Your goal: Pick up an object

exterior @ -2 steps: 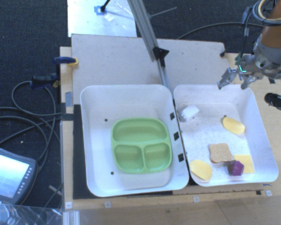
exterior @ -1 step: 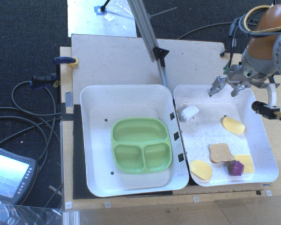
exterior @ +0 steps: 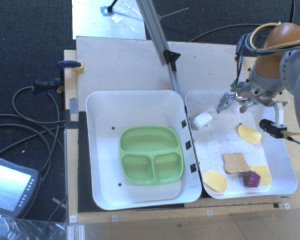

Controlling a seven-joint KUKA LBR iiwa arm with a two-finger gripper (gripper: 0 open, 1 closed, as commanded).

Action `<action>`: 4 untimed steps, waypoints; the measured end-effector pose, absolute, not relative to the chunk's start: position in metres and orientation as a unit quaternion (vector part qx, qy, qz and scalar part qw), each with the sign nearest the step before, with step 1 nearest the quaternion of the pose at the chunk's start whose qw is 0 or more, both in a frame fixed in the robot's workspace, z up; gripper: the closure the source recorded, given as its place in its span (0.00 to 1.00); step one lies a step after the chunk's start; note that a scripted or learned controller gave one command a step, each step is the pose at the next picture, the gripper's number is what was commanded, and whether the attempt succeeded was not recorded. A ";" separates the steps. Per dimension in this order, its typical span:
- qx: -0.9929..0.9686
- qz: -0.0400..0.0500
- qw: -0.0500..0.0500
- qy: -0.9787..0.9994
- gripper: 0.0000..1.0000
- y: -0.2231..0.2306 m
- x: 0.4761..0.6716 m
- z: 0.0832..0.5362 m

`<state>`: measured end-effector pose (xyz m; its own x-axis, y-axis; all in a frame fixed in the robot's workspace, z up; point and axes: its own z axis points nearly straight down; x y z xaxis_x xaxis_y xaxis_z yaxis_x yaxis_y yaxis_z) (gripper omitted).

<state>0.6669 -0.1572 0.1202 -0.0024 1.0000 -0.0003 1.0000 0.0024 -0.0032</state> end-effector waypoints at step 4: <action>-0.707 -0.002 -0.004 -0.708 1.00 -0.172 0.673 0.212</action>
<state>0.6729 -0.1717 0.2119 -0.0015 1.0000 -0.0020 1.0000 0.0015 0.0082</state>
